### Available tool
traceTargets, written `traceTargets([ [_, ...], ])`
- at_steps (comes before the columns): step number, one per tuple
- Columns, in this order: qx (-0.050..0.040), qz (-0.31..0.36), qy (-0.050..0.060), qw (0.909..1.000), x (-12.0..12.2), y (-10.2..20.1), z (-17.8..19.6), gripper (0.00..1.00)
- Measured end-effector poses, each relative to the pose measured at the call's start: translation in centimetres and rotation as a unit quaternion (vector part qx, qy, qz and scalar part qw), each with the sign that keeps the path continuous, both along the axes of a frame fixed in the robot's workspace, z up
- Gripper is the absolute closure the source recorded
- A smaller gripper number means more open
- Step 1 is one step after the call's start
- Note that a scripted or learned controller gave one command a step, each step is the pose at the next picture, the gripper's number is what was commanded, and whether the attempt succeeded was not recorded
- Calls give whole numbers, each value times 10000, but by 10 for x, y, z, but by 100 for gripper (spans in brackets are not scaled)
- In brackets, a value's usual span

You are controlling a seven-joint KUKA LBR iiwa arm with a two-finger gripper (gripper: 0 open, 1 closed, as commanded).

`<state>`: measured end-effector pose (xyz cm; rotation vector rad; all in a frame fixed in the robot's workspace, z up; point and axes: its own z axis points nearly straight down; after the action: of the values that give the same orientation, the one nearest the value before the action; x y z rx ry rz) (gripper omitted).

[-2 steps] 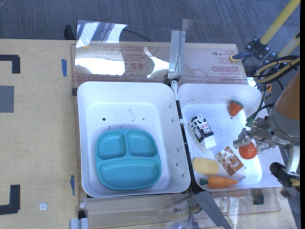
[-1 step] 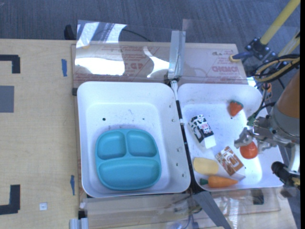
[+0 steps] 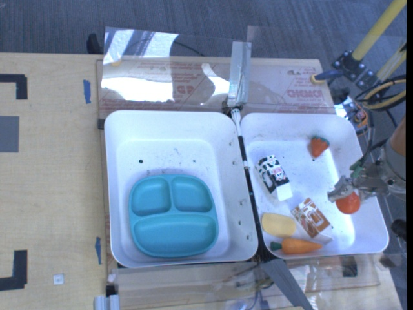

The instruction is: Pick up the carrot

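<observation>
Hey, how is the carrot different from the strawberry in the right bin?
The carrot is long and tapered, while the strawberry is short and rounded. The carrot is orange; the strawberry is red-orange with a green top. The carrot lies near the bin's front edge, beside a yellow piece, whereas the strawberry sits alone towards the back. Both are toy foods lying in the right bin.

Pale wooden bench (image 3: 51, 192) bearing two shallow white bins side by side, touching along a central seam. Left bin (image 3: 122, 134): teal divided plate (image 3: 173, 214) near the front. Right bin (image 3: 368, 237): carrot (image 3: 299, 245) at the front edge, yellow piece (image 3: 278, 223) just beside it (contact unclear). Black marks (image 3: 17, 86) and blue tape (image 3: 86, 91) on bare bench, left.
</observation>
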<state>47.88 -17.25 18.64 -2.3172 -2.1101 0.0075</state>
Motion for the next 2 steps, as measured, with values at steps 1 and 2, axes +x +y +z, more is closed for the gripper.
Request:
traceTargets([
  [1,1,-789,23,9969,12,57,-29,100],
  [2,-15,-430,-57,9991,10,49,-55,100],
])
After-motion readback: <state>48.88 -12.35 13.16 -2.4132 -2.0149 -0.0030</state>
